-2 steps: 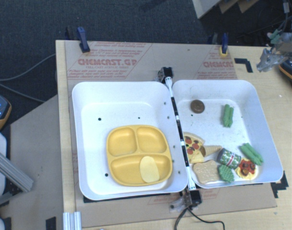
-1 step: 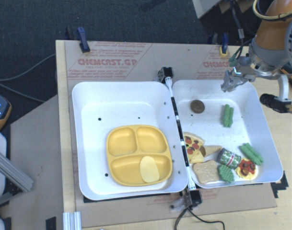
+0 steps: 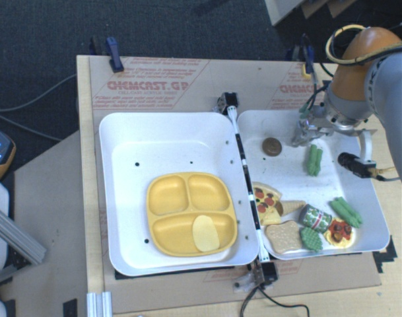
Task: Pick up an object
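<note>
The left bin (image 3: 115,177) is a shallow white tray sitting on the brown board (image 3: 88,111). Inside it, toward the near side, rests a yellow plate (image 3: 187,210) with three compartments: two small ones at the back and one wide one at the front. A pale yellow oval piece (image 3: 204,233) lies in the wide front compartment, over toward its right half. The two small compartments hold nothing that can be seen.

Just beside it, edge to edge, is the right bin (image 3: 369,183). Near its back left lies a small brown round piece (image 3: 272,146). To the right of that, a green pickle-shaped piece (image 3: 313,160) lies lengthwise on the bin floor. Along the near side is a cluster: a pizza slice (image 3: 267,201) against the left wall, a slice of bread (image 3: 284,237) in front of it, and a small striped can (image 3: 315,217) lying on its side. A green leafy piece (image 3: 312,239) touches the bread's right edge. Further right is a small round pizza-like piece (image 3: 340,233), and behind it another green piece (image 3: 346,211).

The gripper (image 3: 307,132) hangs over the back of the right bin, between the brown round piece and the green pickle, near both. Whether its jaws are open or closed cannot be told, and nothing is seen held between them.
</note>
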`<state>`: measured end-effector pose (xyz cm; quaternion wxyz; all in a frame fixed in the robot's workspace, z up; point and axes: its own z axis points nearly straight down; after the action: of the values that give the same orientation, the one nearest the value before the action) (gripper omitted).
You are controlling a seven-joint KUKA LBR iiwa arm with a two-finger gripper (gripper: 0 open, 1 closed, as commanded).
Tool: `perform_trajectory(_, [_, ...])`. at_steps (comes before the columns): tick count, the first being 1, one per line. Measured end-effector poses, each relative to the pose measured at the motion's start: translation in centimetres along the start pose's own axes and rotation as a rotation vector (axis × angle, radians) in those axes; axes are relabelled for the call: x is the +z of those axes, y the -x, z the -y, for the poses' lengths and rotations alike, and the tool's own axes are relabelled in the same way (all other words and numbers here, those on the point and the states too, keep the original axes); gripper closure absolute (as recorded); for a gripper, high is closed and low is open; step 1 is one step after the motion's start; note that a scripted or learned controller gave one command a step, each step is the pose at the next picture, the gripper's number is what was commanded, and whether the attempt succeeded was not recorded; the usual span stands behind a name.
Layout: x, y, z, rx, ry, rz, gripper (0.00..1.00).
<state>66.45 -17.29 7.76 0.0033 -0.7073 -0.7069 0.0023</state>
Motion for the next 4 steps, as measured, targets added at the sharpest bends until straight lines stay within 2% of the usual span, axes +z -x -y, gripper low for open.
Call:
perform_trajectory(1, [-0.7, 0.0, -0.2, -0.001, 0.008, 0.002, 0.00])
perform_trajectory(2, [-0.6, 0.4, 7.9, 0.003, 0.002, 0.000, 0.00])
perform_trajectory(3, [-1.7, 0.2, 7.4, 0.000, 0.011, 0.002, 1.00])
perform_trajectory(4, [-1.6, 0.2, 7.5, 0.000, 0.010, 0.002, 0.00])
